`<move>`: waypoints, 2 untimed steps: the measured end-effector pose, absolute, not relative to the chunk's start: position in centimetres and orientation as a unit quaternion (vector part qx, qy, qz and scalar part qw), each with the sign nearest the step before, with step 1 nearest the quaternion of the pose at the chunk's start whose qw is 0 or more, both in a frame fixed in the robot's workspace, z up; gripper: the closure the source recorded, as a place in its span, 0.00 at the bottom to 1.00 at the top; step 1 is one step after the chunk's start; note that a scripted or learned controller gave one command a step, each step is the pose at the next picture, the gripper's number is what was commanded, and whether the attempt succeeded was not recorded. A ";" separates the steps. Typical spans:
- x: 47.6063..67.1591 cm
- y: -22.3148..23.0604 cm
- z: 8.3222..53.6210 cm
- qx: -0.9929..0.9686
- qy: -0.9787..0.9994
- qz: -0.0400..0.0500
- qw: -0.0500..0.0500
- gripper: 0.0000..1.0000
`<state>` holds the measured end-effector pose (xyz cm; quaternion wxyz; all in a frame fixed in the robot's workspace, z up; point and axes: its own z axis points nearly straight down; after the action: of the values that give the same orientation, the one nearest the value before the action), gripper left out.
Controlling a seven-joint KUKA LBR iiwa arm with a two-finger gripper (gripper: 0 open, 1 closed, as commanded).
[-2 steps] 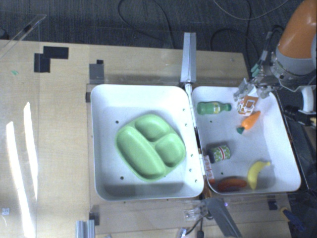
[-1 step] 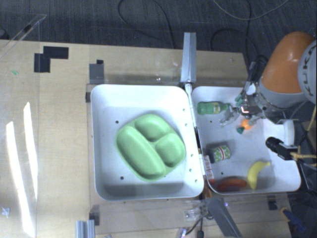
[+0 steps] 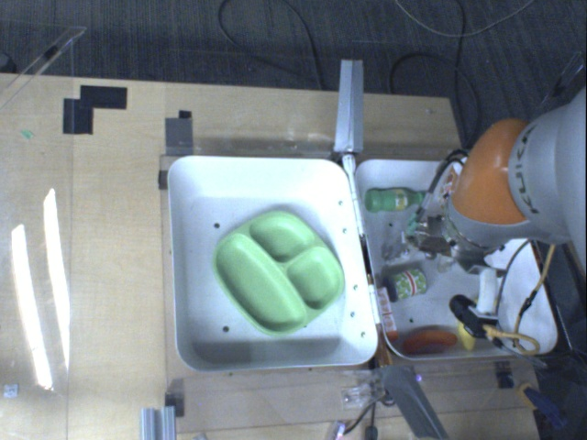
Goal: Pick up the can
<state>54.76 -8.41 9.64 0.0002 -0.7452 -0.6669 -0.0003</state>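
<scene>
Light wooden bench (image 3: 92,273) with black tape marks (image 3: 90,105); dark carpet (image 3: 183,16) beyond, crossed by black cables (image 3: 275,12); bright streaks, possibly window glare.

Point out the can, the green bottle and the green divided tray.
can (image 3: 407,282), camera view, on its labelled side.
green bottle (image 3: 393,199), camera view, on its body.
green divided tray (image 3: 246,273), camera view, on its long compartment.

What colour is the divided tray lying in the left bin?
Light green, seen in the camera view: the divided tray has three compartments and lies in the white left bin.
</scene>
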 end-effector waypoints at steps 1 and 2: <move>51.3 -9.6 8.9 -0.748 -0.663 -0.007 -0.006 0.00; 49.4 -8.6 8.9 -0.758 -0.652 -0.007 -0.008 0.00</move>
<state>49.37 -8.63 8.92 -0.0080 -0.7582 -0.6520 -0.0068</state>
